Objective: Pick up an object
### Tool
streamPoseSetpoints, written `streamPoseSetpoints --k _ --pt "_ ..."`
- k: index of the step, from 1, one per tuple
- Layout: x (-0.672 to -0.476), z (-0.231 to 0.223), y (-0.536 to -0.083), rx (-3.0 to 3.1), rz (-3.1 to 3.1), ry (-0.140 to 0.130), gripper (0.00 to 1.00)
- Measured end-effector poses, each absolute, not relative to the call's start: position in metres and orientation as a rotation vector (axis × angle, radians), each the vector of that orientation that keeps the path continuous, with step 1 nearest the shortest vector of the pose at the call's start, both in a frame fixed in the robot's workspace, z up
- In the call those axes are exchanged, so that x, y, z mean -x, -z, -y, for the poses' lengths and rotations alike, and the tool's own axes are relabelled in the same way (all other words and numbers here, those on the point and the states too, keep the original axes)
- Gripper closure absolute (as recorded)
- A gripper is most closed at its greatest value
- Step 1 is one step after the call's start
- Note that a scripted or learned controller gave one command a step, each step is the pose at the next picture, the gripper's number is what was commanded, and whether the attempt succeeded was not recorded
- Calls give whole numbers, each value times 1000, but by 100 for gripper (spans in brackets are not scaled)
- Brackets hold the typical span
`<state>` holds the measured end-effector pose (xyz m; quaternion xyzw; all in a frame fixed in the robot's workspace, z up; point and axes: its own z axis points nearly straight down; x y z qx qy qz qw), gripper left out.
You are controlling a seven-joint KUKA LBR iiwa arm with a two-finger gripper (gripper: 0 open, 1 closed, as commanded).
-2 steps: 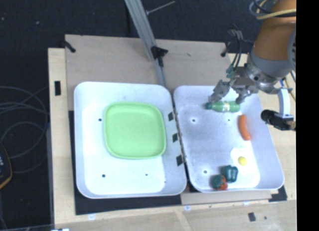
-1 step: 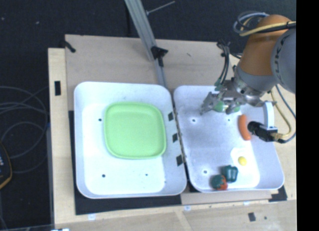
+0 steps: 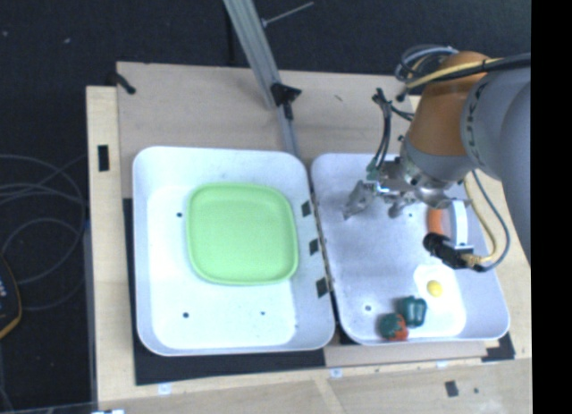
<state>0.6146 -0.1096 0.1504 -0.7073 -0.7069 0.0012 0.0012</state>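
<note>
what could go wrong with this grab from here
The gripper hangs over a bare patch of the right bin, so closing here would likely catch nothing. The small objects, a yellow piece, a teal one and a red and green one, crowd the near corner by the wall, where a descent may knock one aside or hit the rim.

room and obstacles over the two bins

the right bin (image 3: 357, 251) lay bare through its middle and left; a green toy (image 3: 413, 310), a yellow piece (image 3: 434, 289) and an orange object (image 3: 437, 221) crowded its right side. a green plate (image 3: 241, 233) covered the left bin's (image 3: 161, 314) centre.
</note>
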Motion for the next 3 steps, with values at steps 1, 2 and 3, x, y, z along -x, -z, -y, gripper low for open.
streamPoseSetpoints --k 1,2,3 --pt "-614 110 -98 2221 2219 -4 0" --pt "-615 110 -111 2224 2220 3 100" --pt "-621 110 -155 2224 2224 5 100"
